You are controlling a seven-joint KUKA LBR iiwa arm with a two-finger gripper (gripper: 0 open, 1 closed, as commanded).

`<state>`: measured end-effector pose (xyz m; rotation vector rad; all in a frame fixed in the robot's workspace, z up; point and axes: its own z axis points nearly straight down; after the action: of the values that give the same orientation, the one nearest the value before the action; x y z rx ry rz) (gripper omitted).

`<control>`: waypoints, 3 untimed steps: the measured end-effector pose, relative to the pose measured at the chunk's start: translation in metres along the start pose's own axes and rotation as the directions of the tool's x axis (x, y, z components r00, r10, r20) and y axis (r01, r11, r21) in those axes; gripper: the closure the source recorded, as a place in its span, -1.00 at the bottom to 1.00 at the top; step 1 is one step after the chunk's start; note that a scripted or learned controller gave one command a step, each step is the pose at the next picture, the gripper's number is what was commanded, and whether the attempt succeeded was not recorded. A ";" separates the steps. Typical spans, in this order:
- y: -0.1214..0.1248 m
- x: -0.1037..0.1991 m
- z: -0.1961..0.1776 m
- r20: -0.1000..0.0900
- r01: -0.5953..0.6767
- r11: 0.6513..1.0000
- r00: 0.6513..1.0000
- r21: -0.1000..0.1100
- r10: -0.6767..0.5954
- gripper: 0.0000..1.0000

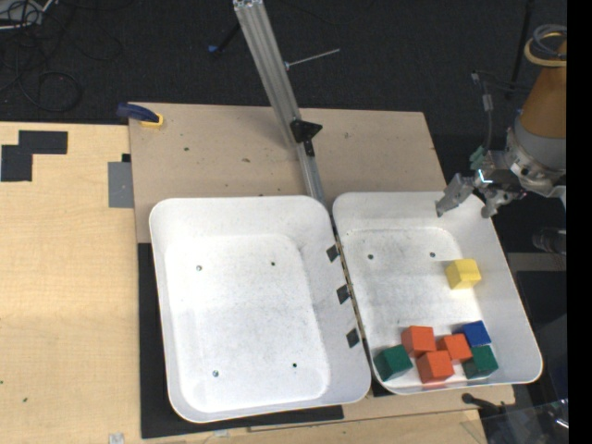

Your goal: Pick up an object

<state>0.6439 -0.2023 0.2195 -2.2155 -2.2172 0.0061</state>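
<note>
Seven blocks lie in the right bin [523,322]. Its pincer [470,199] hangs spread and empty over the far rim. The yellow block [463,273] sits alone, so dropping straight onto it should beat probing the crowded cluster [439,351].

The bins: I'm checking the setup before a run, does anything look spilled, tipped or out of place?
Nothing stands out. The blocks all lie inside the right bin, the yellow block apart from the cluster near its front edge.
</note>
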 end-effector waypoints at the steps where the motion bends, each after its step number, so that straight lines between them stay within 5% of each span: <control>1: 0.001 0.000 -0.003 0.002 0.004 1.000 1.000 -0.004 -0.004 -1.00; 3: -0.015 0.005 0.106 0.000 -0.001 1.000 1.000 0.001 0.001 -1.00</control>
<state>0.6285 -0.1974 0.1141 -2.2153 -2.2157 0.0074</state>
